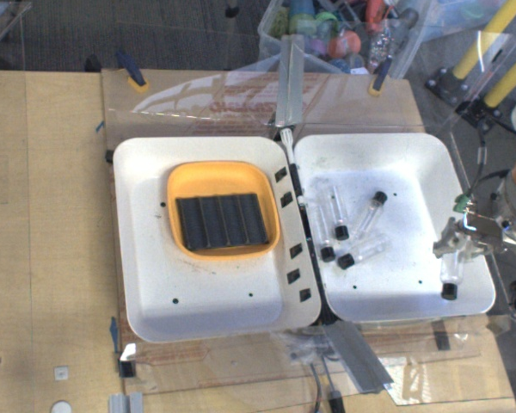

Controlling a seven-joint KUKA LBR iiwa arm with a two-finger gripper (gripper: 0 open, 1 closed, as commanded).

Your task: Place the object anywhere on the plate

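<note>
Left white bin (146, 308) carries the orange square plastic plate (222, 207) w/ a black ribbed insert (222, 221) sitting on it — that's the drop target, parked mid-bin so anything released above should land on it. Right white bin (396, 304) holds the stock: several clear plastic vials w/ black caps (340, 231), loosely clustered near the divider, so well apart from the plate. Gripper (454, 252) hangs at the right bin's far right rim. A clear vial (451, 275) w/ black end appears to hang vertically between its fingers, which look closed on it, though the view there is small and cluttered.
</note>
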